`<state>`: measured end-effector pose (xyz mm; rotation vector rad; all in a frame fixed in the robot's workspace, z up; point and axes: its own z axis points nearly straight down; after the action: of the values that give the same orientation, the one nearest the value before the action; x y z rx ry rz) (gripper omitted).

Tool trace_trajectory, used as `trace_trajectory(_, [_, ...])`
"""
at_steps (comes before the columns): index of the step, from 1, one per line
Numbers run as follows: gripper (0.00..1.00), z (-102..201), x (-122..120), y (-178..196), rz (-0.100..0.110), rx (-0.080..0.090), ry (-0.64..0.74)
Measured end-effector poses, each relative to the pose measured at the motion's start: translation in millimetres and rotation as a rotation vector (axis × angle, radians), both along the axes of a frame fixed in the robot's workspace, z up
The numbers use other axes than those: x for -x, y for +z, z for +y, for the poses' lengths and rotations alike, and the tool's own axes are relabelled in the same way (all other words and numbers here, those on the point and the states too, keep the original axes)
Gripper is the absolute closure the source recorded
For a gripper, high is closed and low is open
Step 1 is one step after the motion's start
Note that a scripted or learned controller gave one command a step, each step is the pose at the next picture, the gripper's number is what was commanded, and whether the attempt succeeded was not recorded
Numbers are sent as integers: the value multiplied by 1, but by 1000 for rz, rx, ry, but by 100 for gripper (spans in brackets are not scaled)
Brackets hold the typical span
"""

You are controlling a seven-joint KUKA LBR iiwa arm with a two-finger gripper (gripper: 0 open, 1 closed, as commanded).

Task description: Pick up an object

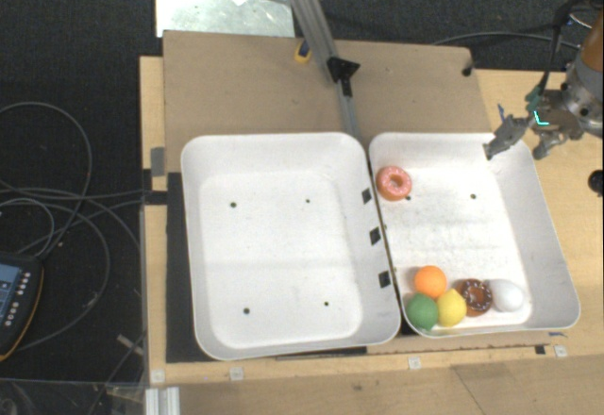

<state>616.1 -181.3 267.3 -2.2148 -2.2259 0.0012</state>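
Observation:
My gripper (pixel 521 144) hangs open over the far right rim of the right bin (pixel 543 215), its two dark fingers spread with nothing between them. A pink frosted donut (pixel 394 182) lies near the bin's far left side. In the near corner sit an orange ball (pixel 430 281), a green ball (pixel 422 311), a yellow lemon-like fruit (pixel 452 308), a chocolate donut (pixel 474 295) and a white egg-shaped object (pixel 507 296), all clustered together and well away from the gripper.
The left bin (pixel 274 243) stands beside the right one, black clips joining their rims. A grey pole (pixel 311 8) slants across the brown board behind the bins. Cables lie on the dark floor at left.

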Motion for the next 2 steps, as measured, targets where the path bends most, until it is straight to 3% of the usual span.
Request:
trace_trajectory(1, [0, 0, -1, 3, -4, 2, 2])
trace_trajectory(2, [0, -3, -8, -42, -1, 1, -2])
